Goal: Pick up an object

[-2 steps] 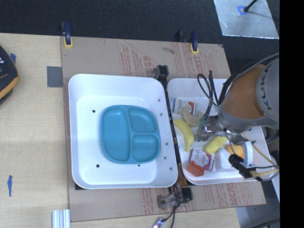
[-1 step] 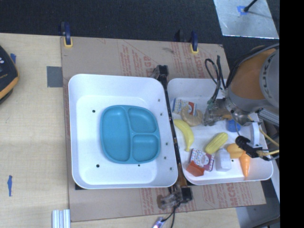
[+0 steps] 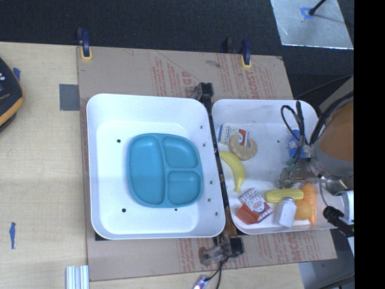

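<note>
The right bin (image 3: 264, 114) holds a yellow banana (image 3: 234, 168), a round tan cookie (image 3: 246, 149), a white and red packet (image 3: 232, 134), a red snack pack (image 3: 253, 205), a small yellow piece (image 3: 283, 194), a white bottle (image 3: 286, 212) and an orange item (image 3: 307, 203). My gripper (image 3: 293, 175) hangs low over the bin's right side, just above the yellow piece and beside the orange item. Nothing is seen lifted with it. The grey arm with its orange band (image 3: 340, 134) comes in from the right.
A blue divided plate (image 3: 163, 169) lies in the left bin (image 3: 96, 161). Black cables (image 3: 293, 122) loop over the right bin's far corner. Blue clamps (image 3: 245, 50) hold the cardboard at the back. A yellow and black device (image 3: 7, 95) sits at the far left.
</note>
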Robot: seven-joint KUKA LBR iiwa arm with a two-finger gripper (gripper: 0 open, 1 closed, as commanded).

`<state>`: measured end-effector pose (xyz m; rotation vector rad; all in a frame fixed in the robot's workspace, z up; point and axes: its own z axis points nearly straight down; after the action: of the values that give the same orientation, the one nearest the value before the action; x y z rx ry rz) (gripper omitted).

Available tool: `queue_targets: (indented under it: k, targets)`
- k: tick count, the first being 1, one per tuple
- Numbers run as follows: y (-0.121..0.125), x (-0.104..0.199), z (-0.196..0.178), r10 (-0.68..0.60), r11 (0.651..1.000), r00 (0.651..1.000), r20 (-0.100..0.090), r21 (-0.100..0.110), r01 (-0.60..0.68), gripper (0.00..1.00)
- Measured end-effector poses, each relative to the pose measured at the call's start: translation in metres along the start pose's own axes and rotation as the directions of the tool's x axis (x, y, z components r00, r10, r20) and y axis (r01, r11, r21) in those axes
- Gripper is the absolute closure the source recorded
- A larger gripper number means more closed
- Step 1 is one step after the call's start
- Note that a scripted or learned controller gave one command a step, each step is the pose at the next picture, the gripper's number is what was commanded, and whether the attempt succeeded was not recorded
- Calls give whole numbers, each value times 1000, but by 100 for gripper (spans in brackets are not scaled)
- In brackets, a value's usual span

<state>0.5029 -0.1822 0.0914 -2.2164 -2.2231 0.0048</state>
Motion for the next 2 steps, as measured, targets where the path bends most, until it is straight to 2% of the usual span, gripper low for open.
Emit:
queue_targets:
  k: [1, 2]
  targets:
    - [100, 24, -1, -2, 1000, 1000, -1, -3, 2, 0]
    - [153, -31, -93, -1, 1000, 1000, 1, -4, 1, 0]
